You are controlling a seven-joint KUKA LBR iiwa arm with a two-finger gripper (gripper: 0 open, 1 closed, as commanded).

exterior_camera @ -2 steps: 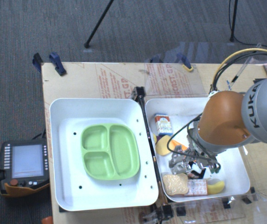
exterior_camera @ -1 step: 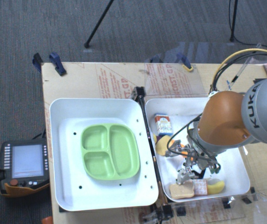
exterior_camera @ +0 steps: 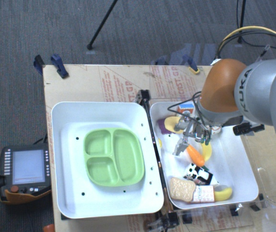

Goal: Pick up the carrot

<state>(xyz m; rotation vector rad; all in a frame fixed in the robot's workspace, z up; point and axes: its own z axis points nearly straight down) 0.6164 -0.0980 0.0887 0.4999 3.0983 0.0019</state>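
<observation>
The carrot (exterior_camera: 195, 155), small and orange, lies slanted in the right bin (exterior_camera: 244, 170), near its middle. My gripper (exterior_camera: 192, 143) hangs straight over the carrot's upper end, reaching down from the grey arm with its orange band (exterior_camera: 225, 86). It looks open: one grey finger (exterior_camera: 180, 147) stands left of the carrot and the other is up beside its right. The carrot rests on the bin floor between and just below the fingertips, and I see no grip on it.
Beside the carrot lie a yellow piece (exterior_camera: 207, 152), a black-and-white toy (exterior_camera: 199, 174), a waffle-like biscuit (exterior_camera: 182, 188), a small box (exterior_camera: 203, 194) and a purple piece (exterior_camera: 163, 125). The left bin (exterior_camera: 65, 129) holds a green divided plate (exterior_camera: 114, 157).
</observation>
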